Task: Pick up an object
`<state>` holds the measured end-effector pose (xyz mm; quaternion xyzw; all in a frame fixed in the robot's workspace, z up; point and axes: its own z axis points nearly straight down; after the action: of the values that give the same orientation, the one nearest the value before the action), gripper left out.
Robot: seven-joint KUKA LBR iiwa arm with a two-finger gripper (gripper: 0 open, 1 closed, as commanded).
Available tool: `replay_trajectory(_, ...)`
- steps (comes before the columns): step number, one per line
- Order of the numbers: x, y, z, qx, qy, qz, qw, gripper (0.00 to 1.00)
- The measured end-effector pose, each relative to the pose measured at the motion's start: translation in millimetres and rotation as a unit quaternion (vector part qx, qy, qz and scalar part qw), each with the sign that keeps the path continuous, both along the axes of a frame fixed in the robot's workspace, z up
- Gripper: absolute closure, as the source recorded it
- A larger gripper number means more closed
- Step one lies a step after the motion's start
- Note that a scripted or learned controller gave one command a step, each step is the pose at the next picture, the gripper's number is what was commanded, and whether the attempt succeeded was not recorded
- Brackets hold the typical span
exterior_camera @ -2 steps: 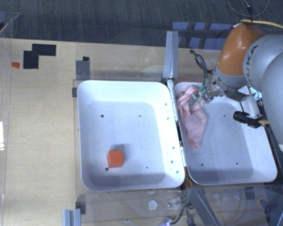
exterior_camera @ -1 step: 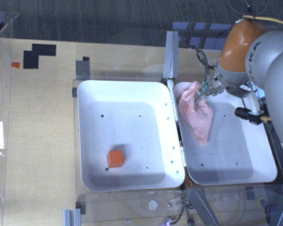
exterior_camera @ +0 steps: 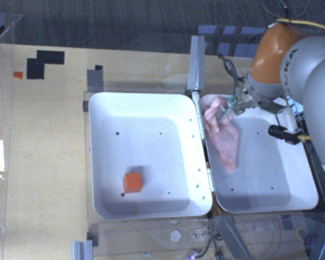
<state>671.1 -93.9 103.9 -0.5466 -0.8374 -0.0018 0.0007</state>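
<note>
Jaws [exterior_camera: 231, 106] are hanging at the upper left of the right shallow white bin [exterior_camera: 271, 199], touching the top of a crumpled pink cloth [exterior_camera: 223, 136]; whether they are pinching it I cannot tell. Cloth is trailing down along the bin's left wall. Small orange block [exterior_camera: 132, 182] is lying in the left white bin [exterior_camera: 146, 104] on the wooden counter [exterior_camera: 43, 156].

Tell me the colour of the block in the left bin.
Orange block, clear in the camera view.
</note>
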Motion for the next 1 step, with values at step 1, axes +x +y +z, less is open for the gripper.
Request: replay_trajectory(1,-7.5,2.5,-8.3,-0.0040,-0.007,0.013,0.9999,0.00)
